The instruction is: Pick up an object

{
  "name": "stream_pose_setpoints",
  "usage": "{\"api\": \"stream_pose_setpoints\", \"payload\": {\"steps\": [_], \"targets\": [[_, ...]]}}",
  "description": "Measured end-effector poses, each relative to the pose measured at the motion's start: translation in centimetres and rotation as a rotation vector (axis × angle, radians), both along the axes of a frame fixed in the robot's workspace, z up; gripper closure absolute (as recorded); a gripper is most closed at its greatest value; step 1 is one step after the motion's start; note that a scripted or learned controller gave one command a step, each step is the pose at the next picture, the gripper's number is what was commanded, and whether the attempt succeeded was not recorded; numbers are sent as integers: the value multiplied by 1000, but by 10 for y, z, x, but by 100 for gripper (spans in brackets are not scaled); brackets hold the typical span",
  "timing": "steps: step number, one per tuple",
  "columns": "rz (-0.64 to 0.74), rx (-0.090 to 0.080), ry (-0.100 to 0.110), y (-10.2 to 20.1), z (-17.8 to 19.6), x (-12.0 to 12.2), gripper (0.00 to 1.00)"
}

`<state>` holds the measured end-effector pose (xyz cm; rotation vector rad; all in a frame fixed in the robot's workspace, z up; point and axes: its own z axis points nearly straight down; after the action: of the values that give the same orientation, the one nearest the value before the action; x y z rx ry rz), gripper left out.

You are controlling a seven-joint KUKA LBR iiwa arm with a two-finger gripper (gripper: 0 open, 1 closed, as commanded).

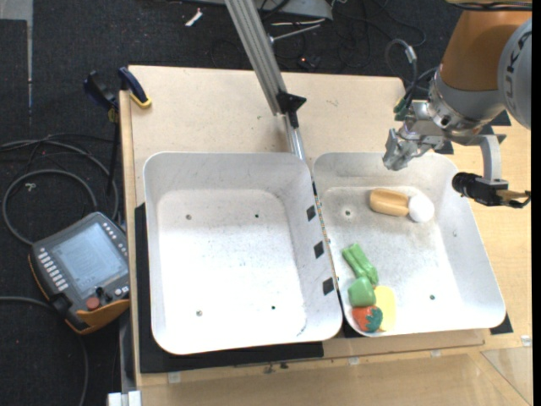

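camera view: the grey arm with its orange band is cut off at the top right corner, so just the wrist and the metal gripper (400, 155) show, hanging above the far rim of the right shallow white bin (473, 252). the gripper is small and blurred, and i cannot tell whether it is parted or closed; nothing visible sits in it. in that bin, near the far side, lies a tan oblong block (388, 201) touching a white round ball (420, 209), both just below the gripper. by the near left corner, a green plastic piece (361, 273), a pale yellow flat piece (385, 299) and a small red and green toy (368, 317) huddle together, their shapes hard to separate. the bin's right half is open floor. the left shallow white bin (169, 235) lies beside it on the pale wooden surface (211, 108).
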<state>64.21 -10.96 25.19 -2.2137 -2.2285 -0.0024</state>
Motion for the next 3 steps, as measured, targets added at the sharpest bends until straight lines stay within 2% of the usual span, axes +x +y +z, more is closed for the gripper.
{"api": "stream_pose_setpoints", "payload": {"steps": [1, 3], "targets": [[1, 1, 2, 52, 7, -22, 100], [0, 0, 4, 132, 2, -66, 100]]}}
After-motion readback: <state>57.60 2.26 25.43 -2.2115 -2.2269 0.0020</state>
